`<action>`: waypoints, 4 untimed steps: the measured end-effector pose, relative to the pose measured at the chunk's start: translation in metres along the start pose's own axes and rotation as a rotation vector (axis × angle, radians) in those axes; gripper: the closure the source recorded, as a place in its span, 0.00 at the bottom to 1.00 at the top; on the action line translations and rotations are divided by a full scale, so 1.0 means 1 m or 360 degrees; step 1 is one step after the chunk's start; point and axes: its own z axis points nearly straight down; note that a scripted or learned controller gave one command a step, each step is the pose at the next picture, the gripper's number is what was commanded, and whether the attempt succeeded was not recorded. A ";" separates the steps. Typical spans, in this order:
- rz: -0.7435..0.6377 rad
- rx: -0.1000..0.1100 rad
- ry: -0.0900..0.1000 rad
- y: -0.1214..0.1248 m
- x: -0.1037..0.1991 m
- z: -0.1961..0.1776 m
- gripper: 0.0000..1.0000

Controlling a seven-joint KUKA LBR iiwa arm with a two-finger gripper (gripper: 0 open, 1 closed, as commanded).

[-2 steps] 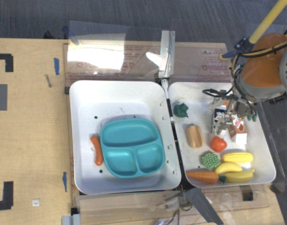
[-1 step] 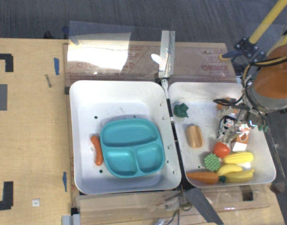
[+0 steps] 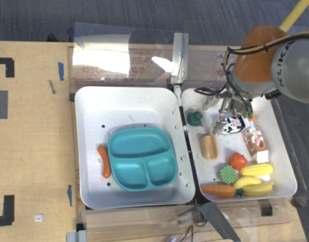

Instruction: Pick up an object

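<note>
The arm's orange band hangs over the far part of the right bin. My gripper points down just above a small black-and-white object, close to or touching it; contact is unclear. Near it lie a tan bread-like piece, a dark green item and a red-and-white packet. Toward the front of that bin are a red tomato, a green bumpy vegetable, yellow bananas and an orange carrot.
The left bin holds a teal divided tray with an orange-red sausage-shaped item beside its left side. A clear plastic sheet and a metal bracket stand behind the bins. Wooden bench extends left.
</note>
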 end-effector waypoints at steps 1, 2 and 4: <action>-0.0034 0.0010 -0.0007 -0.093 0.034 0.000 0.00; -0.0017 -0.0006 -0.0014 -0.108 0.082 0.000 0.00; 0.0051 0.0010 -0.0030 -0.011 0.146 -0.002 0.00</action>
